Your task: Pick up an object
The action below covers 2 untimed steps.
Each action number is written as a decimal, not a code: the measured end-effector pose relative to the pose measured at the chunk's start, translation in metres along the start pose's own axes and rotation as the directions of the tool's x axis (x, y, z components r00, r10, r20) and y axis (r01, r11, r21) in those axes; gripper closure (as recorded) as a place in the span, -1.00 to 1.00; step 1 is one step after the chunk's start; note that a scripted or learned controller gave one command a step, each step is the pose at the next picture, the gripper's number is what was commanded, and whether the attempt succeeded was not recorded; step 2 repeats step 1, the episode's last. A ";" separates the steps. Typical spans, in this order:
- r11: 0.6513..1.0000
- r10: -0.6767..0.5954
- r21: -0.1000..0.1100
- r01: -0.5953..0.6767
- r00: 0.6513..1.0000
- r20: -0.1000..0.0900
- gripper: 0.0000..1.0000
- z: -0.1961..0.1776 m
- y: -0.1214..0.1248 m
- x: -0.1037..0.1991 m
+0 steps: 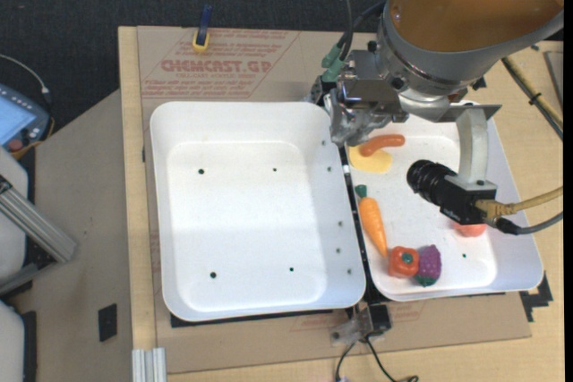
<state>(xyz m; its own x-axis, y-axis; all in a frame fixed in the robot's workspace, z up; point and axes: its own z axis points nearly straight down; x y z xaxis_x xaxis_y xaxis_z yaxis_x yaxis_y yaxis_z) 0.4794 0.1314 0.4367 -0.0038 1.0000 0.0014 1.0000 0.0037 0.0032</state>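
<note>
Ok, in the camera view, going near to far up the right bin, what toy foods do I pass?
Purple grapes and orange pepper side by side nearest, then the carrot, the yellow piece, and the sausage farthest, just beneath the gripper.

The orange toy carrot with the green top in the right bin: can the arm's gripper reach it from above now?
Probably yes. The orange toy carrot lies uncovered by the right white bin's left wall; the gripper hovers just beyond it. That wall may crowd one side.

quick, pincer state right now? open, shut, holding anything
pincer: cannot be told; it sits over the right bin's back left corner, next to the toy sausage.
</note>
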 end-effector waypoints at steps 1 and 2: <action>1.000 -0.001 -0.007 0.001 1.000 -0.003 1.00 -0.088 0.000 0.034; 1.000 -0.001 -0.007 0.001 1.000 -0.003 1.00 -0.088 0.000 0.034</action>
